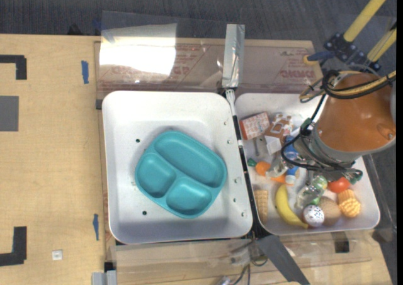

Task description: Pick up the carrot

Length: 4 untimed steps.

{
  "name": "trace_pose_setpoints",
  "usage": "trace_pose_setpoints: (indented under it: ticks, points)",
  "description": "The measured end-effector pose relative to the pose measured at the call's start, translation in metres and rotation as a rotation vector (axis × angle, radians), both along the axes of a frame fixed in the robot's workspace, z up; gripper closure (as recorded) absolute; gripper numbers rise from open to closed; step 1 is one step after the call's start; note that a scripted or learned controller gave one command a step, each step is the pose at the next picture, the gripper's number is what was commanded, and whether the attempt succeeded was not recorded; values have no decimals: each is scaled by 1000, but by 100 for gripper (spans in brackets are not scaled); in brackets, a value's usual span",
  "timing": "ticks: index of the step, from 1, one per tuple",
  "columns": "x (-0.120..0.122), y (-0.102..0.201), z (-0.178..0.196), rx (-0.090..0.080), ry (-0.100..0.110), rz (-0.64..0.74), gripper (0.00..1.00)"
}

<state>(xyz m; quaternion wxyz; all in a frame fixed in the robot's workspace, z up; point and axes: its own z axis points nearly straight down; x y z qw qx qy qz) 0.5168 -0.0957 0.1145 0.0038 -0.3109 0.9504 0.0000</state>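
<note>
The carrot (262, 167) is a small orange piece with a green tip, lying at the left side of the right bin (371, 217), close to the wall between the two bins. The arm, with its orange band, hangs over the right bin's middle. Its gripper (306, 184) points down among the toys, a short way right of the carrot and just right of the banana (286, 206). Cables and the wrist hide the fingertips. I see nothing held.
The right bin is crowded: small boxes (255, 125) at the back, a red tomato (340, 184), an orange ridged toy (349, 204), a white ball (313, 215) and a tan cone (261, 201). The left bin (119, 120) holds a teal divided plate (181, 173).
</note>
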Motion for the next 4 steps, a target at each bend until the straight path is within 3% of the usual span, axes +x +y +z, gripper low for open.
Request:
trace_pose_setpoints:
  ticks: [1,2,3,4]
  points:
    - [13,6,-26,-4,-3,431,0]
    - [16,8,-13,-5,-13,429,100]
    - [-35,100,71,-5,-4,945,100]
    - [0,110,158,-7,-3,1157,100]
